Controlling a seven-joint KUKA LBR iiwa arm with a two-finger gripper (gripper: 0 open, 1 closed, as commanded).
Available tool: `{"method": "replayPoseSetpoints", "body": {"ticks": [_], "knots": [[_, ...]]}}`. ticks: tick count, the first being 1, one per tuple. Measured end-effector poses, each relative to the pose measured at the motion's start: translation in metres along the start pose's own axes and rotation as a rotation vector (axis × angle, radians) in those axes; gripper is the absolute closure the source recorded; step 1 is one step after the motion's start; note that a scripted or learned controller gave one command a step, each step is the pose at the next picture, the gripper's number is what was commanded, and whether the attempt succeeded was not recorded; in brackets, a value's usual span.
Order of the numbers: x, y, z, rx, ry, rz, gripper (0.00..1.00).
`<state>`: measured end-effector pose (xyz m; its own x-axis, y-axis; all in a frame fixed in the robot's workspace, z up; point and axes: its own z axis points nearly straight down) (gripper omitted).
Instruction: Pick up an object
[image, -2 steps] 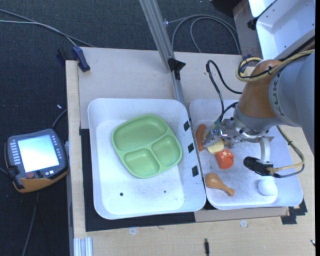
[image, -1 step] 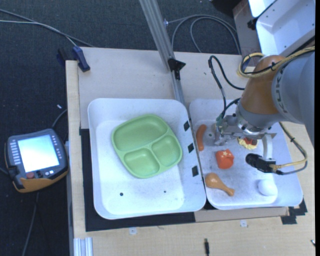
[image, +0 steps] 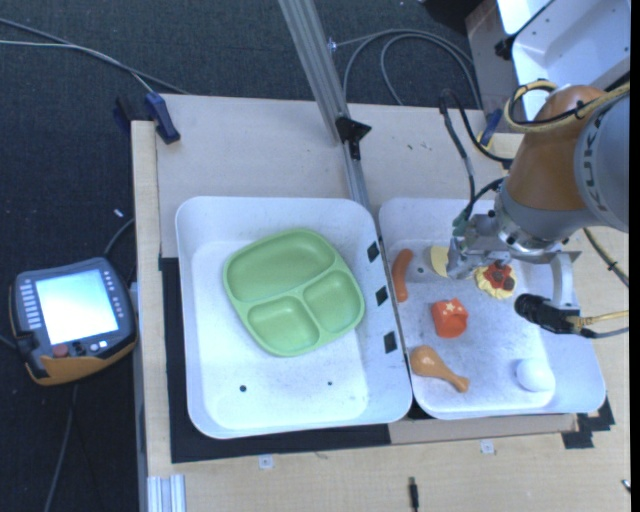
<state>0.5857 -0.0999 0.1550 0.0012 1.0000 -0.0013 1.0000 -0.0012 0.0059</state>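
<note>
we're looking down on the bench and its two white bins. the arm comes in from the right, grey with its orange band high up, and its end effector sits low over the back part of the right bin. how wide it stands, we cannot tell from here; the metal wrist covers the tips and nothing shows clearly between them, so we won't call it a grasp.

right beside the end effector we see a pale yellow piece, partly tucked under the tool on its left, seemingly touching or very nearly so. on the other side lies a yellow and red toy, just under the wrist, too blurred for us to name it further.

further left in the same bin an orange sausage shape lies along the wall, near the divide between bins. in the middle sits a red-orange tomato-like toy, apart from the tool. toward the front we have a tan drumstick, and off in the front right corner a small white egg-like ball.

the left bin carries a green divided plate, three compartments, lying flat and turned at an angle. a handheld control pendant rests on the dark floor at far left.
</note>
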Motion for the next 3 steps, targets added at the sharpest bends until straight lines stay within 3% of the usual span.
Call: {"method": "replayPoseSetpoints", "body": {"ticks": [1, 3], "knots": [[0.000, 0.002, -0.055, -0.002, 0.000, -0.003, 1.00], [0.101, -0.029, -0.057, 0.011, 0.005, -0.008, 1.00]]}}
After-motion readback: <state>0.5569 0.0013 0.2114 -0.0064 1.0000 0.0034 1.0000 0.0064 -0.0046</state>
